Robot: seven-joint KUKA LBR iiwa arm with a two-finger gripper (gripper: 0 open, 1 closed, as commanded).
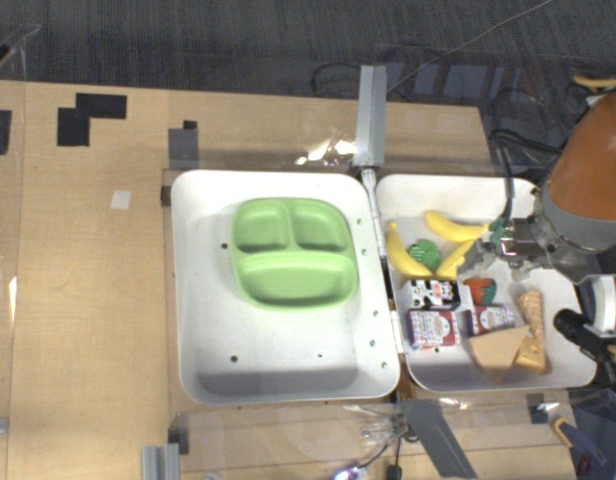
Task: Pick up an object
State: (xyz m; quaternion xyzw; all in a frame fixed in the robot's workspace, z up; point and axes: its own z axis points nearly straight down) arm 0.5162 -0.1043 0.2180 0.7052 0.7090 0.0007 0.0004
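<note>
The right bin (458,190) holds several toy foods. A yellow banana (450,228) lies near its back, and a second banana (405,254) lies along the left wall. A small green piece (425,252) sits between them. In front are a black-and-white carton (431,293), a purple carton (432,328), a red strawberry-like piece (481,293), a bread stick (531,311) and a cheese wedge (496,349). My gripper (491,248) hangs low over the bin's right half, just right of the bananas and above the red piece. Nothing shows held in it.
The left bin (203,288) bears a green divided plate (291,250). A metal post (371,118) rises behind the wall between the bins. The arm's orange band (596,158) and grey wrist (578,230) cover the right bin's far right side. Cables (518,148) lie behind it.
</note>
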